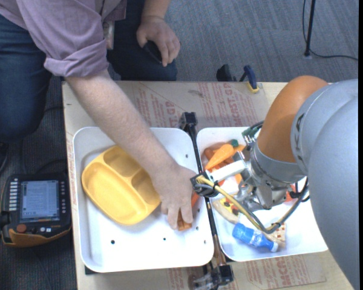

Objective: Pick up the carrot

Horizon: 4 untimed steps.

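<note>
The carrot (pixel 220 155), orange with a green top, lies in the right bin (pixel 308 237) near its back left corner. My gripper (pixel 245 189) hangs over the middle of that bin, just in front of and to the right of the carrot, largely covered by the wrist. Nothing is seen held in it. A person's hand (pixel 175 192) reaches into the left bin (pixel 94 249) and rests on a small orange thing (pixel 183 223) by the divider.
A yellow divided plate (pixel 118 186) lies in the left bin under the person's forearm. In the right bin, a pizza-slice toy (pixel 230 210) and a blue bottle (pixel 253 237) lie near the front. A teach pendant (pixel 36 207) sits on the floor to the left.
</note>
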### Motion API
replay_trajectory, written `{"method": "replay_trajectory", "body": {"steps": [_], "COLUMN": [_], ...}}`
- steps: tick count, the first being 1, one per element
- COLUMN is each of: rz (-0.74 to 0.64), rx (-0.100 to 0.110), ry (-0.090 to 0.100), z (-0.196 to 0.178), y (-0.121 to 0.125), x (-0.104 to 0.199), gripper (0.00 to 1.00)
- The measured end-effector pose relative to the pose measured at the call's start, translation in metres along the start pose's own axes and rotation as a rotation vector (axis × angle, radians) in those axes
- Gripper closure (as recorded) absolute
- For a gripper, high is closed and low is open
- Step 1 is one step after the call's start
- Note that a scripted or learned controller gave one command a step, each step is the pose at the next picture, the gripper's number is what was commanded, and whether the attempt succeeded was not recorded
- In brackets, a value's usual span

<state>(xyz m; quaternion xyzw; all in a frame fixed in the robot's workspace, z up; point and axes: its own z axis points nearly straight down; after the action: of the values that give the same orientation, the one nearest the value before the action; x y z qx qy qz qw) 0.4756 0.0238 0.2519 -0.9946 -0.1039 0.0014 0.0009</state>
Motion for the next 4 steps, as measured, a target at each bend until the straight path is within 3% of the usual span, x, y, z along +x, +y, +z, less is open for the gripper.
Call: {"method": "replay_trajectory", "body": {"steps": [1, 2, 3, 4], "rz": [-0.066, -0.064, -0.117, -0.148], "rx": [0.000, 0.000, 0.000, 0.000], "ry": [-0.001, -0.001, -0.003, -0.002], "z": [0.017, 0.017, 0.109, 0.121], "y": [-0.073, -0.072, -0.089, -0.135], "x": [0.016, 0.016, 0.049, 0.028], "gripper": [1.00, 0.00, 0.00, 0.00]}}
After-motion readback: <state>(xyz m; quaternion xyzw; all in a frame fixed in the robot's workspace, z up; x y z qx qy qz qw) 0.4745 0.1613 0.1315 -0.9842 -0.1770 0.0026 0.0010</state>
